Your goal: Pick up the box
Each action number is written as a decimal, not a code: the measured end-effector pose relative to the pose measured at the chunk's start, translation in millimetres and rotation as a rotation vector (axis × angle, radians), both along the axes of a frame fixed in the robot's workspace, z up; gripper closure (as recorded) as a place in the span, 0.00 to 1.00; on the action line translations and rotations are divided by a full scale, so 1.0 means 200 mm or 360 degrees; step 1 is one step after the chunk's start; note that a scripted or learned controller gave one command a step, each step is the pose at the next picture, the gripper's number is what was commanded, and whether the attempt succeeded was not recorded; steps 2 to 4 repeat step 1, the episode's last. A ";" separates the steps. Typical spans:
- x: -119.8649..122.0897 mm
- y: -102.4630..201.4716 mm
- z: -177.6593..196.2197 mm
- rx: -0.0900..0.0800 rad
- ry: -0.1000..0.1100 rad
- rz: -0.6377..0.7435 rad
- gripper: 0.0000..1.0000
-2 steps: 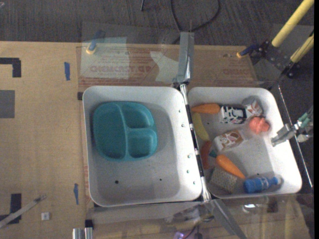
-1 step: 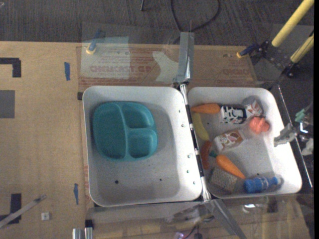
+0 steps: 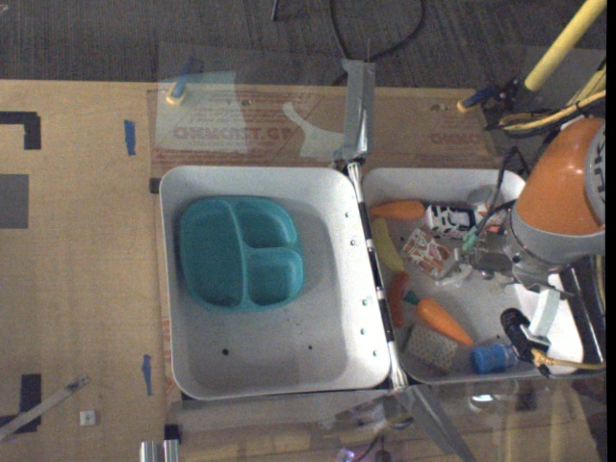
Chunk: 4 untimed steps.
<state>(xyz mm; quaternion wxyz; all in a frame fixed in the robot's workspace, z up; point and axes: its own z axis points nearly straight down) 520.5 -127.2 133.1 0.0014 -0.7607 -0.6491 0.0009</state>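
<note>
- The table (image 3: 77, 287) carries two shallow white bins side by side; the left bin (image 3: 192, 354) holds a teal divided plate (image 3: 241, 253) lying flat in its upper-left part.
- The right bin (image 3: 481, 369) is crowded with small things: an orange carrot (image 3: 400, 210) near the top, a yellow banana (image 3: 388, 245) along the left wall, a second carrot (image 3: 445, 321) lower down, a blue bottle (image 3: 491, 357) near the bottom edge, and a grey-brown sponge-like piece (image 3: 431, 348) just beside that carrot.
- The box (image 3: 427, 254), small with a red-and-white printed face, lies tilted in the upper middle of the right bin, just below a black-and-white patterned item (image 3: 447, 219).
- The grey arm with its orange band (image 3: 566, 186) reaches in from the right, over the right bin.
- The pincer (image 3: 476, 255) sits just right of the box, seemingly near its edge; cables and blur obscure it, so I cannot tell how it is set.
</note>
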 end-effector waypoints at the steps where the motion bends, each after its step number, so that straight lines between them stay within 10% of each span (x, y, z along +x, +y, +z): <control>1: 0.29 -0.14 -0.13 0.0004 0.0013 -0.0127 0.00; 4: 0.29 -0.14 -0.13 0.0004 0.0013 -0.0127 0.00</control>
